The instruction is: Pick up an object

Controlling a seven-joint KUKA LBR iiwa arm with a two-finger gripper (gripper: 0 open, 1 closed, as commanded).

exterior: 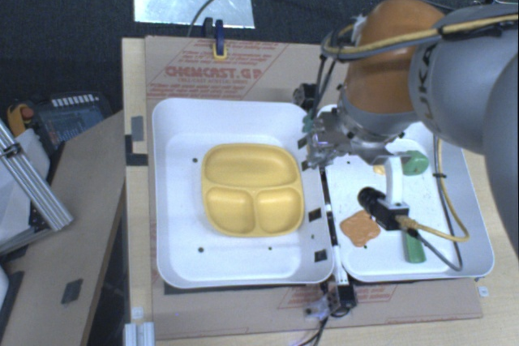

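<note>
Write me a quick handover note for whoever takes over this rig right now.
Gripper low at the seam between the bins; grip state unreadable.
Yellow divided plate in the left bin; orange-brown flat piece and green stick in the right bin.
Done: no object seen held.
Left: grasp one and lift it.

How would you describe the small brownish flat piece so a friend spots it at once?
Find the white bin on the right, beneath the arm. Near its front left corner lies the orange-brown piece. Unlike the green stick beside it, it is flat, tan and roughly square.
</note>
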